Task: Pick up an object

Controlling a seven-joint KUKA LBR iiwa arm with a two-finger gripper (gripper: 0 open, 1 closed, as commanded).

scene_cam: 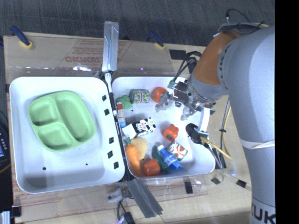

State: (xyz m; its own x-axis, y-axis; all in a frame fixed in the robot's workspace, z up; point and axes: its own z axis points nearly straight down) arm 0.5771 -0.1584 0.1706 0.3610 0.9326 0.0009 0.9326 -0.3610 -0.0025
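Observation:
My gripper (176, 108) hangs over the back of the right bin (205, 155), its two fingers spread apart with only white bin floor showing between them. A red tomato (158, 94) lies just to its left, beside a green can (139, 96). Below the gripper sits a red pepper (170, 132). A black-and-white cow-patterned carton (145, 125) lies in the bin's middle. Along the front are a carrot (132, 156), a pale yellow piece (139, 145), a red item (151, 167), a blue packet (170, 160) and a red-and-white can (178, 150).
The left bin (28, 171) holds a green divided plate (60, 119). A small green item (124, 101) and a thin red-and-white stick (120, 114) lie by the divider between the bins. The arm's body and cables fill the right side.

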